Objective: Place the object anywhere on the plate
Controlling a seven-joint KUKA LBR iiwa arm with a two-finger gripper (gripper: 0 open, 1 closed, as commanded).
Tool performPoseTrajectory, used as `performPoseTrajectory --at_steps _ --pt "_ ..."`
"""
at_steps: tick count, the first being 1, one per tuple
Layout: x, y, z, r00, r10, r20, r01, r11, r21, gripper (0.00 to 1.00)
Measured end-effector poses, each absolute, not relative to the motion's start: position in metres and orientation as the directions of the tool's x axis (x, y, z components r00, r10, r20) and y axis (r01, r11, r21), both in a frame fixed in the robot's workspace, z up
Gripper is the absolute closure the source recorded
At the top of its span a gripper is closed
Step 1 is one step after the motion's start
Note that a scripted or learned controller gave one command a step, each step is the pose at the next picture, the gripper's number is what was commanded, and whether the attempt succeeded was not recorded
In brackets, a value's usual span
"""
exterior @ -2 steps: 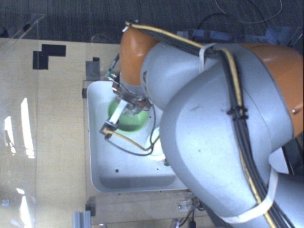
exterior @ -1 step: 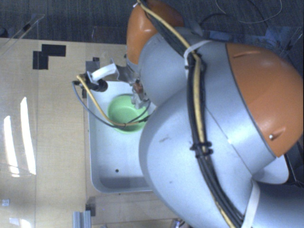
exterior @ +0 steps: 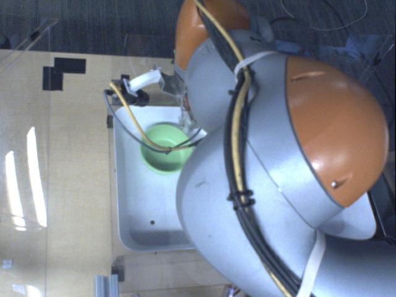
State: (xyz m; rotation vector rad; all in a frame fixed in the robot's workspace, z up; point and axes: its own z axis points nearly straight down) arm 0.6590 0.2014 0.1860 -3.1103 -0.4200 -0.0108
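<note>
One green plate (exterior: 162,147) was what you could see of the task's things, round, with no long axis to read, lying toward twelve o'clock in the white bin (exterior: 133,224). Just at its two o'clock rim the gripper (exterior: 187,124) hung over it; whether anything sat there you could not tell. A yellow cable (exterior: 133,125) looped across the plate. At three o'clock the grey and orange arm (exterior: 278,166) covered the bin's right side.

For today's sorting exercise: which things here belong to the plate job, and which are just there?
Job:
- green plate
- white bin holding it
- arm reaching over it

Just there:
- black marks on the bench
- cable on the floor
</note>
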Motion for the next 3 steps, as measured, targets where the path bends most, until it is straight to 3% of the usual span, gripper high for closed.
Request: performPoseTrajectory --at_steps 1,2,3 --pt "0.659 0.201 0.185 0.964 0.265 0.006 0.265 -0.964 -0.002 0.0" --pt "0.642 0.236 0.186 0.933 0.36 0.006 0.36 -0.933 -0.002 0.0" --pt "0.612 0.236 0.099 0.979 0.202 0.012 0.202 -0.979 -0.005 0.0"
